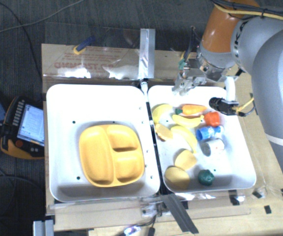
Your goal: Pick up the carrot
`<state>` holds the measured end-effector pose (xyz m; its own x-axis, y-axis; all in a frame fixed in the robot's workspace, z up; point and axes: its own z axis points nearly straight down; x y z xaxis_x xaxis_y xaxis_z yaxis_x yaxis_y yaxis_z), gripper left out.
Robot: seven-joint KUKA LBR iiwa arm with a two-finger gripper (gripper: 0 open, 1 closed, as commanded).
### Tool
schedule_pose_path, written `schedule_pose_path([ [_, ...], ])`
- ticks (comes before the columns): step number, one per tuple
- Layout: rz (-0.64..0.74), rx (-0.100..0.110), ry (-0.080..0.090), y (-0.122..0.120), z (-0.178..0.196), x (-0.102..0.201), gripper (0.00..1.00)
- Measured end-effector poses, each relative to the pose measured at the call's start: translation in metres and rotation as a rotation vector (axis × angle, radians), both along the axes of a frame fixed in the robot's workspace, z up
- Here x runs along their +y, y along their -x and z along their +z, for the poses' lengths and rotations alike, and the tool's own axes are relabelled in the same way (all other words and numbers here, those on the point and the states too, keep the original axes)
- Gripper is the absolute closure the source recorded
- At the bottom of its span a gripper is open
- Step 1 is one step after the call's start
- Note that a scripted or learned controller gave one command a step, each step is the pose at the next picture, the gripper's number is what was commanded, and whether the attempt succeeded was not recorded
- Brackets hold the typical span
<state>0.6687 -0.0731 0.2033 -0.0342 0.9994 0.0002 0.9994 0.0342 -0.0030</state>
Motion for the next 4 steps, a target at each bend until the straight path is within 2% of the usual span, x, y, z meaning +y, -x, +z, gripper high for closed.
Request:
schedule_pose_path([
  [1,0.0,0.0,0.0,0.0,0.0,0.0,0.0],
  [2,0.004,0.003,0.001,0.0,0.008,0.001,1.0],
  [3,0.004,0.003,0.001,0.0,0.008,0.001,0.0],
  [4,-0.072,0.002,-0.001,0.025,-0.022,-0.017,0.0],
])
